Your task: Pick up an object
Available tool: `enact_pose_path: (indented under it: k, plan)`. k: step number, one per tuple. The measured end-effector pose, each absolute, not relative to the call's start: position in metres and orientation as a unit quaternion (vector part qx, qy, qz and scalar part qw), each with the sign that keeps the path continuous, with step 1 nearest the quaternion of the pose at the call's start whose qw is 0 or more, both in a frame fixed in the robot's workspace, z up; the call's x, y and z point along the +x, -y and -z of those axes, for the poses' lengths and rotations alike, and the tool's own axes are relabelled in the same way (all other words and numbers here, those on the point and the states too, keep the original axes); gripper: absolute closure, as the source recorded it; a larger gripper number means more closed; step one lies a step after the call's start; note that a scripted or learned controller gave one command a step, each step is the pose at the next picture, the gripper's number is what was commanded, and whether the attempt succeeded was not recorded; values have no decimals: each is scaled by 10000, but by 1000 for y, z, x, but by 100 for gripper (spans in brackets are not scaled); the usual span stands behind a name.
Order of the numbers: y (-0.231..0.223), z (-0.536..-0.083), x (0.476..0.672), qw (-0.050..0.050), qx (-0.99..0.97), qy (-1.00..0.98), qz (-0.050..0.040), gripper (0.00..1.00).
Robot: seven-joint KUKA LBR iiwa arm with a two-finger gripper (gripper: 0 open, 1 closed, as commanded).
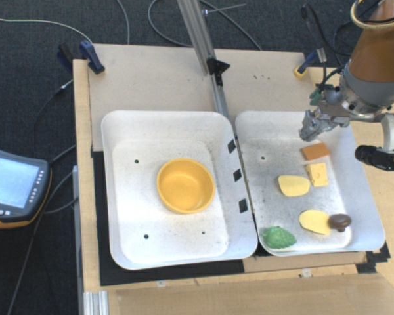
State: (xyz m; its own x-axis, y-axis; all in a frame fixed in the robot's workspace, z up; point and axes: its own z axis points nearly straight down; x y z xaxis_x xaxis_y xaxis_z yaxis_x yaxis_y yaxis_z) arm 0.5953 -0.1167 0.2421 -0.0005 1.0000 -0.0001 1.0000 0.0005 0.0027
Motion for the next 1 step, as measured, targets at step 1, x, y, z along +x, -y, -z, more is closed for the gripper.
enact_pose_path:
  k: [1]
  plan:
    - [67,-233,608,-4,7056,-7086,-4,100]
